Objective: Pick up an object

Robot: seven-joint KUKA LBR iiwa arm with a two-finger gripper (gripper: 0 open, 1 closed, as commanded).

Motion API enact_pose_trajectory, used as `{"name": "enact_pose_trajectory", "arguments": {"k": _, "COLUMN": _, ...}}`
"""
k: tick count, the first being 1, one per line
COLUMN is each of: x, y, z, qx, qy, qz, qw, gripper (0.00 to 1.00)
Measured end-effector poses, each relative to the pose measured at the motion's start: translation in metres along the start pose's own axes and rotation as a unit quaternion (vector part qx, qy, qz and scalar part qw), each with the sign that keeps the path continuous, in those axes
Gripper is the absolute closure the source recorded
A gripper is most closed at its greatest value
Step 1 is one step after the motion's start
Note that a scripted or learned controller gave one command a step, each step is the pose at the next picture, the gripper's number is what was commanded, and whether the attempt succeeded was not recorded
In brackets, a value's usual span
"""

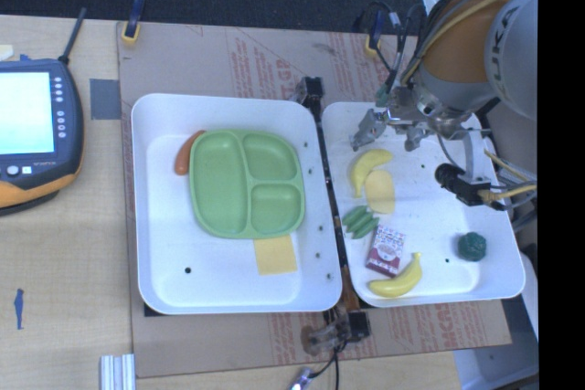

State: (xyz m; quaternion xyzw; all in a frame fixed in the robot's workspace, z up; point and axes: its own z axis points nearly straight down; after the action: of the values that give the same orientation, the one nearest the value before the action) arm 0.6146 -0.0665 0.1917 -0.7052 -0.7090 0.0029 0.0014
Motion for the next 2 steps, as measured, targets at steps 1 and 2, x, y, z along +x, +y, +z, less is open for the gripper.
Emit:
{"name": "enact_pose_trajectory", "arguments": {"k": 1, "x": -0.028, "y": -0.022, "z": 0.088, "qx": 0.000, "qy": 0.000, "qz": 0.000, "qw": 1.0000, "gripper": 0.00}}
{"name": "enact_pose_trajectory", "arguments": {"k": 2, "x": -0.030, "y": -0.009, "z": 0.100, "qx": -0.002, "qy": 0.000, "qz": -0.001, "qw": 1.0000, "gripper": 0.00}}
